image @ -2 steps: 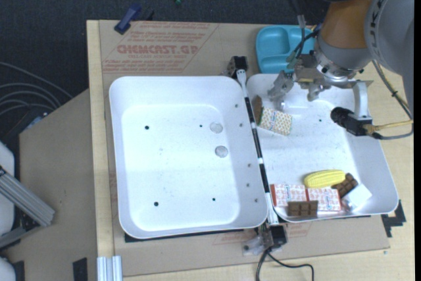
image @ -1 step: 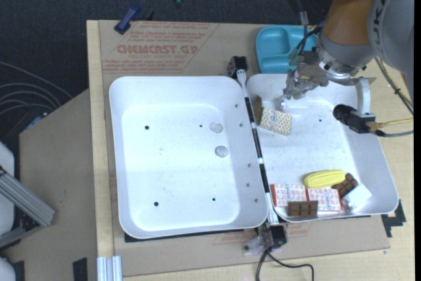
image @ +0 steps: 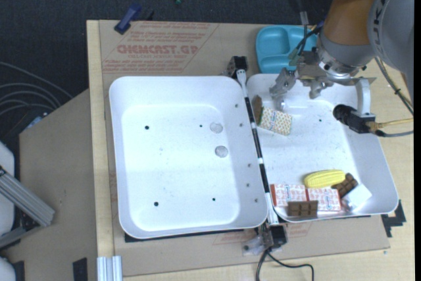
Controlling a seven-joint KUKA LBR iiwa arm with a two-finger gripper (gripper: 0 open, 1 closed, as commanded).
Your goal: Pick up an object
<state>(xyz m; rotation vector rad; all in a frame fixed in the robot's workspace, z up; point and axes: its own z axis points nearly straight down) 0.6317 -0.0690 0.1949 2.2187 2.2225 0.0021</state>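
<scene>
My gripper [image: 299,87] hangs open over the far end of the right bin [image: 368,148], with nothing between its fingers [image: 281,85]. Just below and to the left of it, a small patterned pad [image: 275,121] lies against the bin's left wall. At the near end of the bin lie a yellow corn-like piece [image: 324,178], red-and-white packets [image: 306,195], a brown chocolate-like bar [image: 302,208] and a small white block [image: 358,197].
The left bin [image: 131,141] holds two small clear discs [image: 219,139]. A blue tray [image: 279,48] stands behind the right bin, close to the wrist. A black camera unit [image: 348,116] juts from the gripper's right side.
</scene>
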